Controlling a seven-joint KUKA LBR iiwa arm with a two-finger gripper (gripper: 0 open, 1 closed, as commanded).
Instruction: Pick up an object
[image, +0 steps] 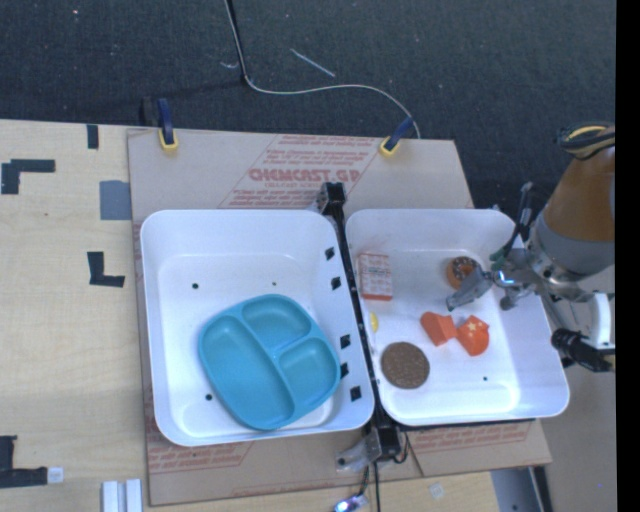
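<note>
The end effector (478, 288) hangs low in the right bin (530, 400), near the orange toys (456, 330). I cannot tell its grip.

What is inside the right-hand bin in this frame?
The right bin holds a small white packet, a round brown disc, two orange pieces and a small round item. The end effector covers part of the floor near that item.

Arm (580, 215): cut off at right edge, upper links out of frame.
Pincer (470, 293): small, blurred; finger spacing unreadable.
Small round item (462, 268) near pincer: too small to identify.
Label card (375, 275): print illegible.
Desk (60, 300): cropped left and bottom.
</note>
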